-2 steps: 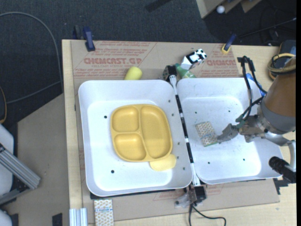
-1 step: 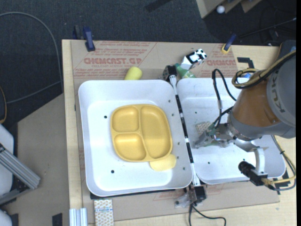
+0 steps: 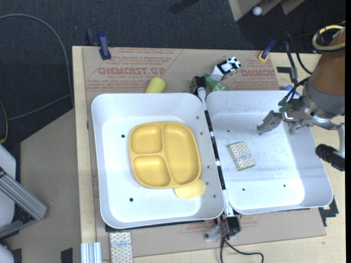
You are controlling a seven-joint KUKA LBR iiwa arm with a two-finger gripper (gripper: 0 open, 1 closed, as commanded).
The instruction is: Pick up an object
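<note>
A small patterned packet (image 3: 241, 155) lies flat in the right bin (image 3: 285, 196), near its left wall. My gripper (image 3: 283, 124) hangs over the upper part of that bin, up and to the right of the packet and apart from it. Its fingers (image 3: 267, 123) are spread open, and nothing sits between them. In the left bin (image 3: 109, 147) rests a yellow divided plate (image 3: 164, 153), with a pale yellow piece (image 3: 191, 189) poking out from under its lower right edge.
Behind the bins on the bench lie a yellow object (image 3: 156, 85) and a black-and-white toy (image 3: 227, 67) beside a green item (image 3: 215, 80). Blue clamps (image 3: 102, 44) grip the bench's back edge. Another packet (image 3: 120, 246) sits below the left bin.
</note>
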